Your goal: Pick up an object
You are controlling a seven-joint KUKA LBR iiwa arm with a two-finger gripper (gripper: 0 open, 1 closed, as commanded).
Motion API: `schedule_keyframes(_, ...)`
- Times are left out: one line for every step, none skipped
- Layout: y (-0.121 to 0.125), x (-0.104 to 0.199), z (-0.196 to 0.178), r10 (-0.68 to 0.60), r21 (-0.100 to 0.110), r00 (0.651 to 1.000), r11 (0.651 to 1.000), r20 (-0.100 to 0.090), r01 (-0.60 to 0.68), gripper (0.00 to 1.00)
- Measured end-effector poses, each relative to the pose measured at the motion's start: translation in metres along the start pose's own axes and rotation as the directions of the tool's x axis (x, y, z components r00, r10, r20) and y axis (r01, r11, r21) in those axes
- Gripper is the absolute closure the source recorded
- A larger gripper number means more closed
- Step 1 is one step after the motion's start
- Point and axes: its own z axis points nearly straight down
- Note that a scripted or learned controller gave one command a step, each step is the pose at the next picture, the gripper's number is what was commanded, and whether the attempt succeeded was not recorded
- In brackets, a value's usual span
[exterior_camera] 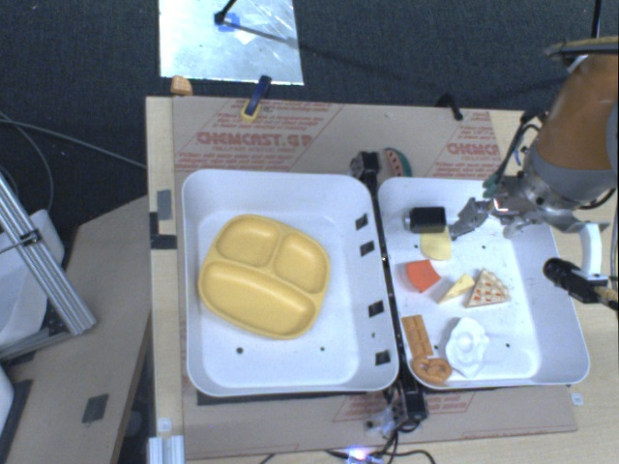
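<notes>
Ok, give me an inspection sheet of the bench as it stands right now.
Surface: bench with printed brown board, two white bins side by side.
Job's things: right bin holds a black block, pale yellow piece, orange piece, cheese wedge, waffle triangle, white piece, cracker strip, pretzel.
Clutter: left bin holds a yellow divided plate.
Grippers: gripper over the right bin by the black block; holding nothing visible.
Cables: cable on the floor at left.
Surroundings: dark carpet, shiny sheet, aluminium frame.
</notes>
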Motion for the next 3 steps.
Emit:
schedule_keyframes(-0.048, 0.063, -0.195, -0.008, -0.021, 1.000, 1.000, -0.001, 0.008, 0.00)
schedule_keyframes(-0.079, 0.127, -0.326, -0.009, -0.019, 1.000, 1.000, -0.003, 0.009, 0.00)
schedule_keyframes(-0.072, 0.180, -0.077, -0.003, 0.014, 1.000, 1.000, 0.000, 0.003, 0.00)
